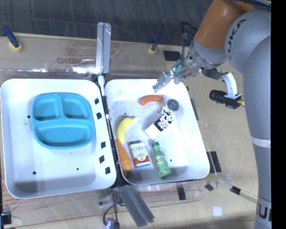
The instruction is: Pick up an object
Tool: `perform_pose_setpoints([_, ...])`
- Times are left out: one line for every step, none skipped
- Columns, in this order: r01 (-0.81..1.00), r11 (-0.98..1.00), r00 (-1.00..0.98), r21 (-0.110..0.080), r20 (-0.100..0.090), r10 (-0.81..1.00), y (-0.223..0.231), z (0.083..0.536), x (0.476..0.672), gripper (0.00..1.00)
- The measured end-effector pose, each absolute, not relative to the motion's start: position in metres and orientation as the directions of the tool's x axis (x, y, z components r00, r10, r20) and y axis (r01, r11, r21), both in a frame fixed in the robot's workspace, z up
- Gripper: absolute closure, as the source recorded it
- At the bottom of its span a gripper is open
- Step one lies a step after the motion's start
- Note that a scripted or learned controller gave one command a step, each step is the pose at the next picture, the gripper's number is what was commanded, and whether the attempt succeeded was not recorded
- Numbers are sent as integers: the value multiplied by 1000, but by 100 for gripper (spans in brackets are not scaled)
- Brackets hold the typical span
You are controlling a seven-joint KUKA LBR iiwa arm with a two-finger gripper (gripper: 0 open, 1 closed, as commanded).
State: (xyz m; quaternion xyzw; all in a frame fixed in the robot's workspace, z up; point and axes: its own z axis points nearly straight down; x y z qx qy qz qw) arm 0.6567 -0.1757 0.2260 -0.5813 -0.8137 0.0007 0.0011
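My gripper (166, 81) hangs over the far edge of the right bin (193, 142), open, with nothing between its fingers. Just below it lies an orange sausage (151, 99). A small grey round can (172, 104) sits to the sausage's right, touching a black-and-white patterned carton (161, 123). A yellow banana (124, 128) lies by the bin's left wall, with an orange carrot (124, 159) below it. An orange-and-white box (140, 155) and a green bottle (160, 161) lie side by side at the near end.
The left bin (14, 142) holds a blue divided plate (63, 119). A metal divider bar (103, 46) rises between the bins at the far side. Blue clamps (12, 38) hold the board at the back.
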Motion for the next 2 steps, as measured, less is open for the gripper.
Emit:
perform_pose_setpoints([942,335,-335,9,-6,942,-188,103,661,0])
perform_pose_setpoints([923,386,-386,-2,0,923,-209,175,657,0])
